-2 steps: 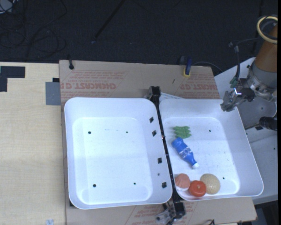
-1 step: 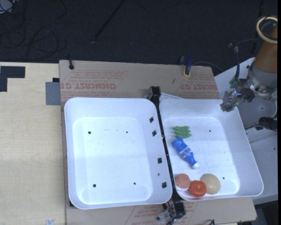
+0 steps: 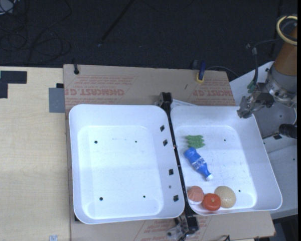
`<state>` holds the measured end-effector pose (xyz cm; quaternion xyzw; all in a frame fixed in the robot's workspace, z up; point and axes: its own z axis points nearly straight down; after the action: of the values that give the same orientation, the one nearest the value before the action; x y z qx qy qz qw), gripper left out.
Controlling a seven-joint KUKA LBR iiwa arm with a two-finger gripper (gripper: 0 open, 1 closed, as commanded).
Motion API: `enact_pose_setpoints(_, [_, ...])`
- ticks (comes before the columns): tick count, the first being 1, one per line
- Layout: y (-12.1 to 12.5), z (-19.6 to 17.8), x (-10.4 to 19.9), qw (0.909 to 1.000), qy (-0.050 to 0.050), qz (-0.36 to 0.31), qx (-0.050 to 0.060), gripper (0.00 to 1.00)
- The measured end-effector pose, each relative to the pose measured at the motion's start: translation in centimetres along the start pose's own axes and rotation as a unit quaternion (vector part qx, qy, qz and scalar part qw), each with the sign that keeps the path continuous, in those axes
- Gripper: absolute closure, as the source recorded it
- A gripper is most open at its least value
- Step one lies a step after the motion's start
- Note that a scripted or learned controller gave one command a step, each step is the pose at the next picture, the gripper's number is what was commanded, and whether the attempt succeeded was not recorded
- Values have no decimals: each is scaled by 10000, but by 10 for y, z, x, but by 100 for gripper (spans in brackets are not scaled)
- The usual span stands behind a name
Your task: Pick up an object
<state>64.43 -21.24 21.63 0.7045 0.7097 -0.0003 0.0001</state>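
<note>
From above, two white bins sit side by side on a sheet of cardboard (image 3: 140,87), and all the action is in the right bin (image 3: 246,134). Near its left wall lies a small green leafy thing (image 3: 194,141), and just below it a blue bottle (image 3: 196,162) lies on its side, slanted, its white cap pointing toward the near right. Down in the near corner three round pieces huddle together: a pale pink one (image 3: 194,194) on the left, a red tomato (image 3: 211,201) in the middle touching it, and a tan, bun-like ball (image 3: 226,196) on the right, pressed against the tomato. The left bin (image 3: 120,119) shows its bare white floor with a few dark dots.

Over at the right edge the arm (image 3: 286,54) hangs in, orange band showing, and the gripper (image 3: 246,108) hovers beyond the far right corner of the right bin, well apart from every object. It looks small and dark from here, perhaps with nothing in it, and I cannot tell whether it is spread or closed. A black clip (image 3: 165,98) sits where the bins meet at the far side.
</note>
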Motion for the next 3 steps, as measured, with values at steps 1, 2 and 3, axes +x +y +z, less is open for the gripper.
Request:
enact_pose_setpoints(1, [0, -5, 16, 10000, 5, 23, 5, 100])
enact_pose_setpoints(2, [0, -4, -1, 10000, -4, 40, 1, 100])
enact_pose_setpoints(3, [0, 10, 0, 10000, 1, 31, 12, 100])
